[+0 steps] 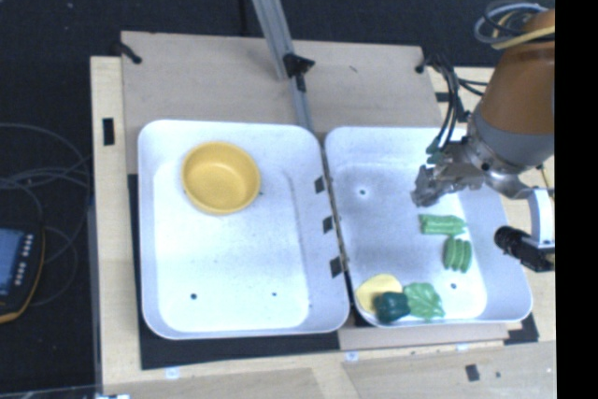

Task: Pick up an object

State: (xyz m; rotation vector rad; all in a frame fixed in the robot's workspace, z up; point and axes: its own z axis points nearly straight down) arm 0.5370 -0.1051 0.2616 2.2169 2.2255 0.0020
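Arm (519,98) cut off at right; yellow item (374,287) partly hidden.

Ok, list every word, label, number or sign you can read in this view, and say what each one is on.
None can be read.
The handheld device at the left edge has a screen and buttons, too small and blurred to read.
The yellow bowl, the white bins and the green items carry no visible print.

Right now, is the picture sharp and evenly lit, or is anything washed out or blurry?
In the camera view the two white bins are bright and nearly washed out, while the floor around the bench is almost black; the gripper looks soft and smeared; the yellow bowl and green pieces stay fairly clear, with only faint shadows.
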